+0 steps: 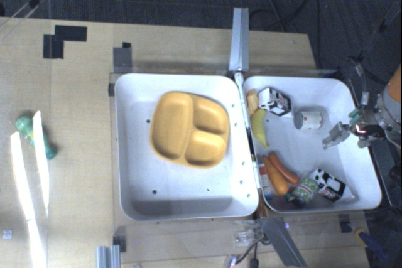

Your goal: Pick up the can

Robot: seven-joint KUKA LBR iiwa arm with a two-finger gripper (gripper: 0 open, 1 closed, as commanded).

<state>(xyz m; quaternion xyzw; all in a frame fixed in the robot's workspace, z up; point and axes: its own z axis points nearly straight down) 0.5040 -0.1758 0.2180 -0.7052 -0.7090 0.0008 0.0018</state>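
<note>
Fingers (339,132) of the grey arm (383,119) hang over the right bin (352,94) near its right wall, but whether they stand open or closed cannot be told at this size; nothing is seen between them. The can (309,119), a small silver-grey cylinder lying on its side, rests on the bin floor just left of the fingers and apart from them.

Risks, as judged from this layout: a can on its side is smooth and round, so it is likely to roll or squirt away if the fingers close off-centre or along its curve. A descent slightly to the left could strike it and push it toward the black-and-white carton (274,101) near the bin's upper left. The bin's right wall lies close to the arm and may limit the approach.

Other contents: a yellow banana (259,127), curved and soft, lies along the divider; two orange sausage-like pieces (278,172), a green printed packet (304,191) and a second black-and-white carton (329,184) crowd the lower edge. These lie well apart from the can. The left bin (135,198) holds a glossy yellow compartment tray (190,128) with rounded corners. Both bins are shallow white plastic set on a pale wooden table (69,103).
</note>
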